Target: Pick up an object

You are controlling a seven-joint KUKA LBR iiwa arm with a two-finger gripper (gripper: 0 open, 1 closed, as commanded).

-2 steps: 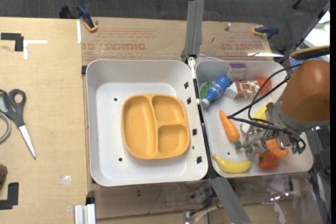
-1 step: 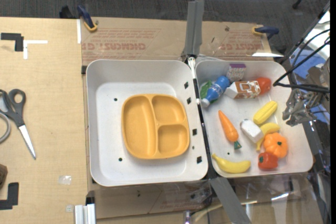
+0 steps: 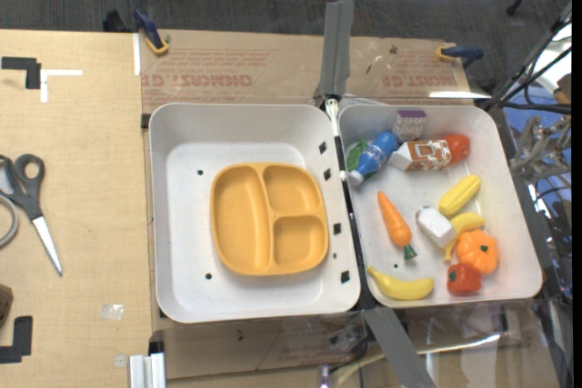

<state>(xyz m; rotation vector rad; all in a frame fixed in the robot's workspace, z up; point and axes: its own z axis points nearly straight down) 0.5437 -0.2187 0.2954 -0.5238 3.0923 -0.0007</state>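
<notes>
The right bin holds several toy foods. A blue bottle lies at its upper left beside a brown carton and a red piece. A small purple-topped jar stands near the back wall. An orange carrot lies in the middle. A yellow corn cob, a white block, an orange pumpkin and a red pepper sit to the right. A yellow banana lies along the front wall.
The left bin holds a yellow divided tray. Scissors lie on the wooden bench at far left. Blue clamps hold a cardboard sheet behind the bins. Cables hang at the right edge.
</notes>
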